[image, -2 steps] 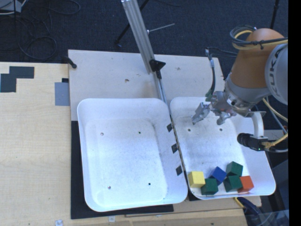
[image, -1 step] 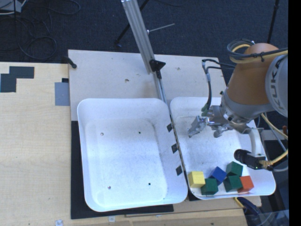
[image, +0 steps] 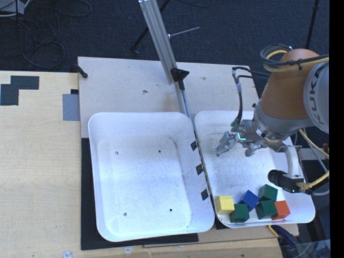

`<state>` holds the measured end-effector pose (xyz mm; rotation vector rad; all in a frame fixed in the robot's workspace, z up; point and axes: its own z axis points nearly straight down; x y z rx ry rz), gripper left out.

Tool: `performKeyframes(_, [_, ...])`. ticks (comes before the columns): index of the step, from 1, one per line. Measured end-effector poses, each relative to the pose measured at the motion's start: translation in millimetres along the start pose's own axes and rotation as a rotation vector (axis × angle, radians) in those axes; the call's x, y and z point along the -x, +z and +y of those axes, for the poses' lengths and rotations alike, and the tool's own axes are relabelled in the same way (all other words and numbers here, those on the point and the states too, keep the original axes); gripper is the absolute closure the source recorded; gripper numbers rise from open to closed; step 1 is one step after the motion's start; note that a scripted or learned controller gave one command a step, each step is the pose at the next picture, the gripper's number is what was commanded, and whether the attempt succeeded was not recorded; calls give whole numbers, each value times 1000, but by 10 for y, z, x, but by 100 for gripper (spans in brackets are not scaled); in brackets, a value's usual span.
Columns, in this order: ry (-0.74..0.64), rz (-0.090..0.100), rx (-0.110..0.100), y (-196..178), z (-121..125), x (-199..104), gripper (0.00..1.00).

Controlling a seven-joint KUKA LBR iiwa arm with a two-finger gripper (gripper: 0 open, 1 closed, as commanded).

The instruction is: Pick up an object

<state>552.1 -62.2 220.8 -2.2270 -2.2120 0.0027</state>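
Observation:
Several small blocks lie clustered in the near corner of the right bin (image: 215,122): a yellow cube (image: 225,203), a blue cube (image: 250,199), three green blocks (image: 239,213) (image: 267,192) (image: 264,209) and an orange cube (image: 281,209). My gripper (image: 236,149) hangs over the middle of that bin, well back from the blocks. It is open, with one grey finger (image: 223,145) spread to the left and nothing between the two.
The left bin (image: 102,144) sits beside the right one, with dark clips (image: 199,169) along their shared wall. A slanted aluminium bar (image: 161,42) rises behind the bins. A black cable end (image: 279,179) hangs at the right rim.

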Motion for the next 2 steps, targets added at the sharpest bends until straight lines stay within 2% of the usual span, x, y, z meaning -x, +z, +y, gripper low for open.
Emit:
performKeyframes(1, [-6,1,-6,328,-426,-72,0])
performKeyframes(2, [1,0,-2,214,-406,-44,100])
